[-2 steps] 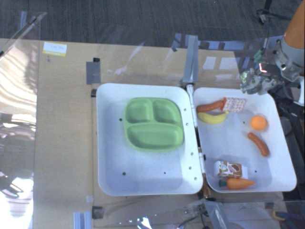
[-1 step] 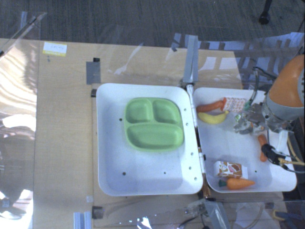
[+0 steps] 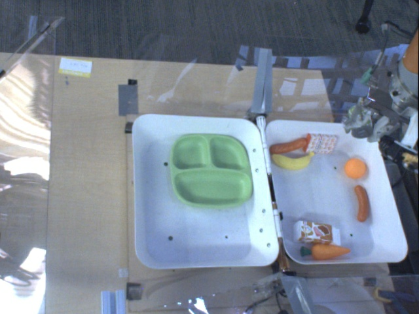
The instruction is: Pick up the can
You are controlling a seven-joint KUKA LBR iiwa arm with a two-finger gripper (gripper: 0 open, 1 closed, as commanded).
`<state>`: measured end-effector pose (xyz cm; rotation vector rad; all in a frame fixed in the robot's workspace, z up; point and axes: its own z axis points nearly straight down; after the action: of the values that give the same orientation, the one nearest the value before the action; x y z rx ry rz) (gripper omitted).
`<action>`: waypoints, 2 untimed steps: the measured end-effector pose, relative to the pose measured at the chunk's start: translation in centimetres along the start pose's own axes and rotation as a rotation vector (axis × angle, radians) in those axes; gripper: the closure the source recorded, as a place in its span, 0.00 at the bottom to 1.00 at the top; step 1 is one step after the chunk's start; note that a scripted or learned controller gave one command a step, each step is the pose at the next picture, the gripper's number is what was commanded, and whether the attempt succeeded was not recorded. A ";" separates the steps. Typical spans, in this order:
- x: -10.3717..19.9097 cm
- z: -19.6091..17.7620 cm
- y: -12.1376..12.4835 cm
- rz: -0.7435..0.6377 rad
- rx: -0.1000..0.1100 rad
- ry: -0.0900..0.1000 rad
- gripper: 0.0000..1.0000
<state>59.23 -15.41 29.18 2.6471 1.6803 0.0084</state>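
The wooden counter point(image 3: 85, 195) holds two white bins. The left bin point(image 3: 196, 247) has a green plate point(image 3: 211, 170). The can point(image 3: 322, 142) lies in the right bin point(image 3: 386, 241), touching a banana point(image 3: 291, 162). The end effector point(image 3: 363, 122) hangs nearby.

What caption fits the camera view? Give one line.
Hand at the far corner of the right bin, can lying beside a banana.
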 end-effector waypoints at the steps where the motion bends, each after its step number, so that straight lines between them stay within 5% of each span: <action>1: 1.7 19.3 0.5 0.238 0.005 -0.001 1.00; 2: 7.9 5.0 -1.6 0.655 0.002 -0.001 1.00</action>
<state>61.21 -7.64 24.23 3.0502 0.7405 0.0086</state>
